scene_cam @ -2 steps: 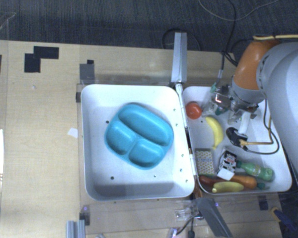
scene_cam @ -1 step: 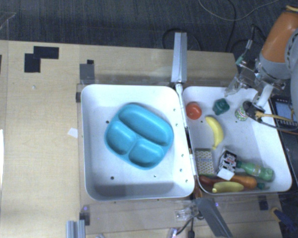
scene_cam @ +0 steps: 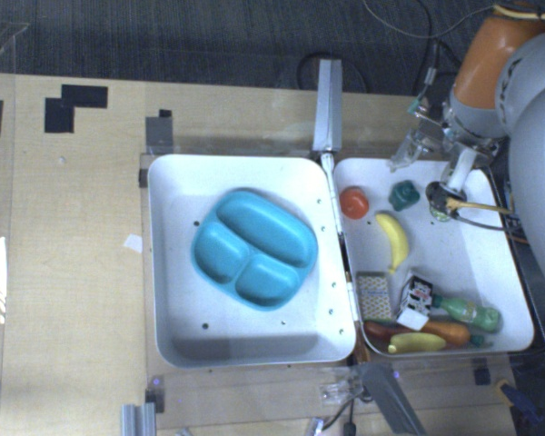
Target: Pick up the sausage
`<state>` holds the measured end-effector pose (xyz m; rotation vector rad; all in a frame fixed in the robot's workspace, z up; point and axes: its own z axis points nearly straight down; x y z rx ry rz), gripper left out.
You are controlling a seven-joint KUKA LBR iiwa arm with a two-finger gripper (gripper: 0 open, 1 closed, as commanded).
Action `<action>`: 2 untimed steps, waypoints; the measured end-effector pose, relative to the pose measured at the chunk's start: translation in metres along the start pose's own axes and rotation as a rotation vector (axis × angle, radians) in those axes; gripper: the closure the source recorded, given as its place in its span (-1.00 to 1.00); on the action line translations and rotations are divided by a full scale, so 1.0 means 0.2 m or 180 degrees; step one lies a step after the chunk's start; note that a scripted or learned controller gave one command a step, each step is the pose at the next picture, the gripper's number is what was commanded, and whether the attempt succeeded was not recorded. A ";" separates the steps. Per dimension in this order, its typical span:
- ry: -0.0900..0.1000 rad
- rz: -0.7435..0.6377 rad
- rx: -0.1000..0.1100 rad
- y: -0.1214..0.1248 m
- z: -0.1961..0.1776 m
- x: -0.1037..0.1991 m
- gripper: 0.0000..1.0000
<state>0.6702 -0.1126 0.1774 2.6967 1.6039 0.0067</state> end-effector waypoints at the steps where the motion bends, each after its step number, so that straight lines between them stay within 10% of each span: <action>1: 0.0002 -0.0086 -0.0004 0.10 0.32 -0.17 -1.00; 2: 0.0009 -0.1449 -0.0011 -0.34 0.44 -0.13 -1.00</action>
